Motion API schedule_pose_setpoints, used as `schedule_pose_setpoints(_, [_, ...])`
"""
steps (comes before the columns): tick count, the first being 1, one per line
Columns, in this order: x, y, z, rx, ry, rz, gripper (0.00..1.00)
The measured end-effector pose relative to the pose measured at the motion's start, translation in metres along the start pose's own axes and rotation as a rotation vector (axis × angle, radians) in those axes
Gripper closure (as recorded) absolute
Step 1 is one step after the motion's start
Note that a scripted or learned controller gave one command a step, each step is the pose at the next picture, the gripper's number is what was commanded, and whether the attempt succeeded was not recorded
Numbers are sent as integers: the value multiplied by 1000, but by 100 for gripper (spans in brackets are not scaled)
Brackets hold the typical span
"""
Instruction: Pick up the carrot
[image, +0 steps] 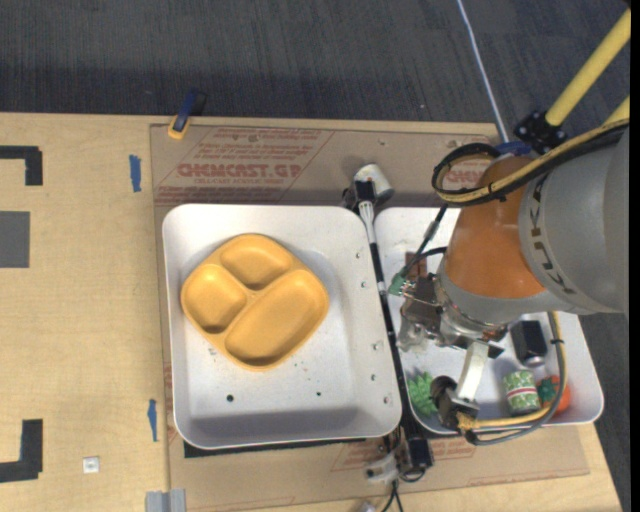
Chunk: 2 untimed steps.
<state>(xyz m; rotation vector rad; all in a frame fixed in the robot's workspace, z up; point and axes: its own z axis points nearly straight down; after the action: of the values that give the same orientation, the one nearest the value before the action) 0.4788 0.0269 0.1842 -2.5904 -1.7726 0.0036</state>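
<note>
A small orange piece that I take for the carrot (562, 399) peeks out at the front right corner of the right bin (590, 405), mostly hidden by a yellow cable and a neighbouring toy. The arm's orange band and grey wrist cover much of that bin. The gripper (420, 318) hangs low over the bin's left side, close to the wall between the bins. It is well to the left of the carrot, and nothing shows in its grasp.
A yellow divided plate (255, 298) lies in the left bin (200, 410). In the right bin a green leafy toy (420, 387) sits at the front left, a green-and-white can-like toy (521, 391) beside the carrot, and a small dark object (529, 342) behind it.
</note>
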Motion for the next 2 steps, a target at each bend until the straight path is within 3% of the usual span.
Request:
schedule_pose_setpoints(1, [1, 0, -50, -4, 1, 196, 100])
schedule_pose_setpoints(2, [7, -3, 0, 0, 0, 180, 100])
